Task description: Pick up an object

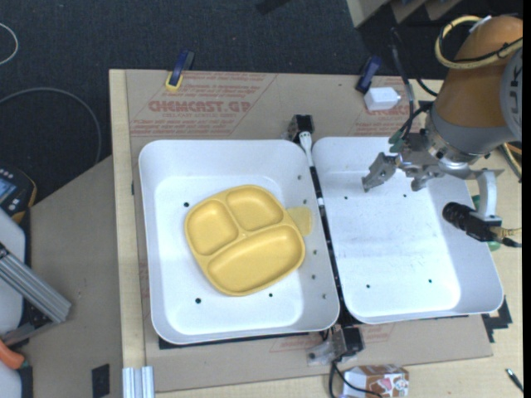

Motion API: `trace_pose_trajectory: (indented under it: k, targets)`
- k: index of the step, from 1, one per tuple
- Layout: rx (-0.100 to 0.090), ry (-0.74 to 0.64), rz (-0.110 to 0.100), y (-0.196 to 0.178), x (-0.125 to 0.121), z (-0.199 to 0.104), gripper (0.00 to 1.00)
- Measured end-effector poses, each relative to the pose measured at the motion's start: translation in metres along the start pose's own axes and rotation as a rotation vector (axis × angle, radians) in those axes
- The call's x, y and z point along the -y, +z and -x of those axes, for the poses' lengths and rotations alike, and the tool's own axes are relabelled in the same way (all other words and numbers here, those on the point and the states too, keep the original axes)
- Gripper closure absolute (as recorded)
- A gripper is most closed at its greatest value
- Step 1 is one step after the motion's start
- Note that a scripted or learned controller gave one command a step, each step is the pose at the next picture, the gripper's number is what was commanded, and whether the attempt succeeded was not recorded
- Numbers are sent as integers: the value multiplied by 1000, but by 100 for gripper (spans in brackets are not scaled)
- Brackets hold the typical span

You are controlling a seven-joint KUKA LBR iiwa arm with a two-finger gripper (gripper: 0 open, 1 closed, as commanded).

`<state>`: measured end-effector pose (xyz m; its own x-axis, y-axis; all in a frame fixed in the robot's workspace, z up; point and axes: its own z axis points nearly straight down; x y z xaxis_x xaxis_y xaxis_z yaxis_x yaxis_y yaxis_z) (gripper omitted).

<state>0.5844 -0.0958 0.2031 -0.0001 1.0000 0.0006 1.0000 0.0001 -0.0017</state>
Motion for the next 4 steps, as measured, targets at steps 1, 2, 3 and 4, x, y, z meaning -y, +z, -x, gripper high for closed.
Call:
trace_pose_trajectory:
  k: [1, 2, 3, 4]
  targets:
    - [0, -5, 15, -144, 62, -38, 0]
    - [-1, -7, 16, -251, 106, -87, 0]
    - [2, -2, 8, -255, 104, -84, 100]
    - [0, -6, -6, -195, 106, -145, 100]
